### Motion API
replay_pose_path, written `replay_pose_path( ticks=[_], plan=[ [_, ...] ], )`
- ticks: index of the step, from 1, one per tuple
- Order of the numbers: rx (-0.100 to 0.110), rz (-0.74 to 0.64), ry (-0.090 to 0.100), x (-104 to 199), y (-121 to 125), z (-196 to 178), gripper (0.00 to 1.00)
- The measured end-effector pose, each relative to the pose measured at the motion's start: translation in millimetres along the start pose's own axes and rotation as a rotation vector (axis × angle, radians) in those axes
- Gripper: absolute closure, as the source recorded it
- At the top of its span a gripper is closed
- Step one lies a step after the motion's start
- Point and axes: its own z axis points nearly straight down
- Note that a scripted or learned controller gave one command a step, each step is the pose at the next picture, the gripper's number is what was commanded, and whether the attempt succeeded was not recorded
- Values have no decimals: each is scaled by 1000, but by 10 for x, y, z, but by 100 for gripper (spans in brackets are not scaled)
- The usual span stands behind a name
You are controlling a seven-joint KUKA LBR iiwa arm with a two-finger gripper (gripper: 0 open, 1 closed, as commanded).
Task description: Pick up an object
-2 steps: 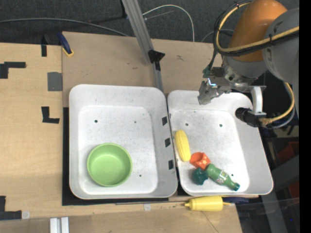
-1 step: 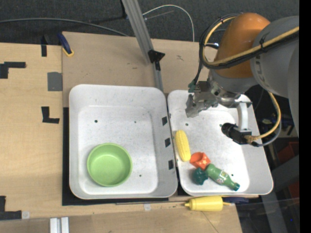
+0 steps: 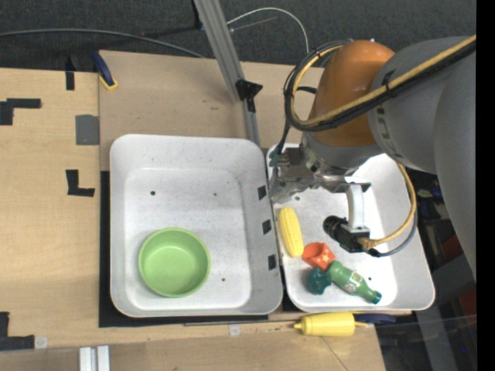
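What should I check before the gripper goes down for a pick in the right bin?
1. Target in reach: corn cob lies just below the gripper in the right bin: ok.
2. Cob free of neighbours: its lower end is close to the orange piece; touching or not: cannot tell.
3. Gripper opening: cannot tell.
4. Nothing already held: cannot tell.
5. Green bottle lies away from the cob: ok.
6. Green bowl sits in the left bin, out of the way: ok.
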Motion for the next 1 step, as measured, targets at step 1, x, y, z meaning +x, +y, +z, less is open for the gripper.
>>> replay_pose_path(
  ticks=[1],
  plan=[
    [-1,-2,1,554,-280,-82,100]
  ],
)
